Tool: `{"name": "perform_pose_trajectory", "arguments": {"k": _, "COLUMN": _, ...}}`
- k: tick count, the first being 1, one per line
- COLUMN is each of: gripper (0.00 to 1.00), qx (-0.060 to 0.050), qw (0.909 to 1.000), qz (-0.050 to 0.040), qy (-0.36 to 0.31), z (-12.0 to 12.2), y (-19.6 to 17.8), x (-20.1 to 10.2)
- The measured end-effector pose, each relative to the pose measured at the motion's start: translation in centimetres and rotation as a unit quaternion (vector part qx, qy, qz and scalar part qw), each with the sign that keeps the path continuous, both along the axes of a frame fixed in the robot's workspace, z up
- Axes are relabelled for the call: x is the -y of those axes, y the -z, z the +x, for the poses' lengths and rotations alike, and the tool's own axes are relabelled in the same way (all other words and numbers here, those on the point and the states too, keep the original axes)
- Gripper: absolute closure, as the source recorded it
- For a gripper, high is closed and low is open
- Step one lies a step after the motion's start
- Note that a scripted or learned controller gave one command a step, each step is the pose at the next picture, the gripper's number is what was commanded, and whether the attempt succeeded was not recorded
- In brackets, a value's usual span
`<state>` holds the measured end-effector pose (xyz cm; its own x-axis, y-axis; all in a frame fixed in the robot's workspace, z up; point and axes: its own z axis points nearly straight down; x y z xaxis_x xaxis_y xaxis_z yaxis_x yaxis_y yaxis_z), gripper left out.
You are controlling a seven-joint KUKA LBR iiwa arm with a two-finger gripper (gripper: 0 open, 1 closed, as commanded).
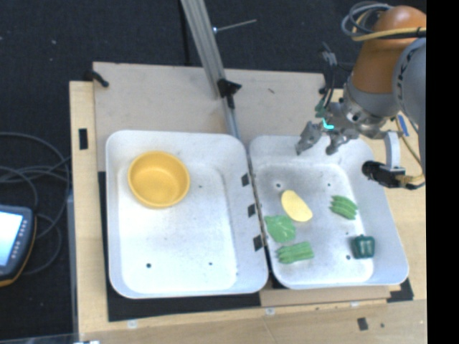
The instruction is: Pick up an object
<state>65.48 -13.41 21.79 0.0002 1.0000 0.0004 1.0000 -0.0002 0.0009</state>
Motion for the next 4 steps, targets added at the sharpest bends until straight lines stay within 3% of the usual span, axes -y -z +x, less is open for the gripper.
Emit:
{"name": "perform_pose_trajectory", "arguments": {"k": 1, "gripper": 0.0, "qx": 0.0, "qw": 1.0, "qz": 0.0, "qy": 0.0, "z": 0.0, "y": 0.0, "x": 0.0}}
{"name": "perform_pose_trajectory", "arguments": {"k": 3, "gripper": 0.0, "qx": -0.002, "qw": 1.0, "qz": -0.0003, "qy": 0.0, "z": 0.5, "y": 11.1, "x": 0.5}}
{"name": "perform_pose_trajectory", "arguments": {"k": 4, "gripper": 1.0, "qx": 0.001, "qw": 1.0, "qz": -0.0007, "qy": 0.0, "z": 0.7, "y": 9.7, "x": 0.6}}
